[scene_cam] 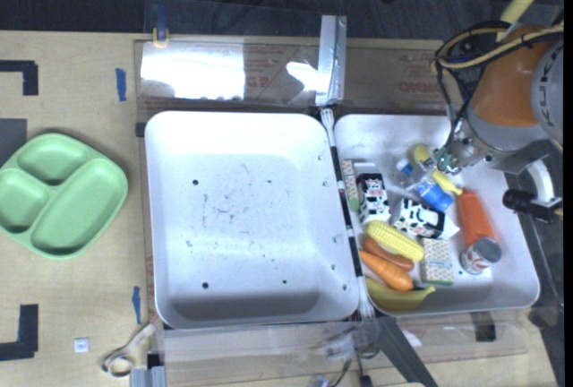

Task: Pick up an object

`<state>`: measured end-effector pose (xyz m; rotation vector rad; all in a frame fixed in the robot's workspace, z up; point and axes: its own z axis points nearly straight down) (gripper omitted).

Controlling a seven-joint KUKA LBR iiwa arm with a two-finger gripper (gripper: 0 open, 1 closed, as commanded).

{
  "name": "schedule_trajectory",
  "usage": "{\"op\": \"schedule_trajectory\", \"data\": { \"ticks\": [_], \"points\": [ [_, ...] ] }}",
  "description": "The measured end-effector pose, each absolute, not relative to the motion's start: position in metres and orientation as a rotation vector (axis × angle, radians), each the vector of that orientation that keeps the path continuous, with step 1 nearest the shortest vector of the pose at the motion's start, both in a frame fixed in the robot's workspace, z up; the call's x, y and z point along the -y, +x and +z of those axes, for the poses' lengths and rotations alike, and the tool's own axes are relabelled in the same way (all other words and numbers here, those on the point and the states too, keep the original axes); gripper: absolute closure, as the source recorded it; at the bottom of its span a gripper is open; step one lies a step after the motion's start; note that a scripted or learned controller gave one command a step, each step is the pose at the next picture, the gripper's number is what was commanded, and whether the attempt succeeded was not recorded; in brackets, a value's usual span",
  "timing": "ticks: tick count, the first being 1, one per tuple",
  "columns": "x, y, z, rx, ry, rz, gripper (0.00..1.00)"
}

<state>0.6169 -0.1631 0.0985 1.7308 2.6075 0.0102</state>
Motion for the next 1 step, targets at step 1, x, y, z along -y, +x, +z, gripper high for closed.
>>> {"op": "schedule_trajectory", "data": {
  "ticks": [1],
  "points": [
    [0.1364,0.6239,0.2118,-2.534,1.853,0.002,1.0]
  ]
}}
